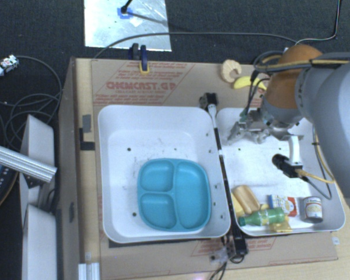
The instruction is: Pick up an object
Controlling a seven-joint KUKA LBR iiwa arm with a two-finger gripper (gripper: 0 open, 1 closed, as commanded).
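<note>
- The gripper (pixel 245 130) hangs low at the far edge of the right bin (pixel 338 217); whether it's open or closed, I cannot tell, and nothing shows in it.
- The pickings sit along that bin's near edge: green bottle (pixel 262 217), small can (pixel 312 208), tan block (pixel 245 198), probably slid there.
- The blue divided plate (pixel 174 193) lies flat in the left bin (pixel 114 133), near edge.

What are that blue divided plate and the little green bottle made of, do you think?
The blue divided plate looks like moulded plastic: one even colour, rounded compartments, a soft sheen. The green bottle also looks plastic, slightly translucent and glossy; it is too small to say for sure. Both lie in white bins, apparently plastic too.
</note>
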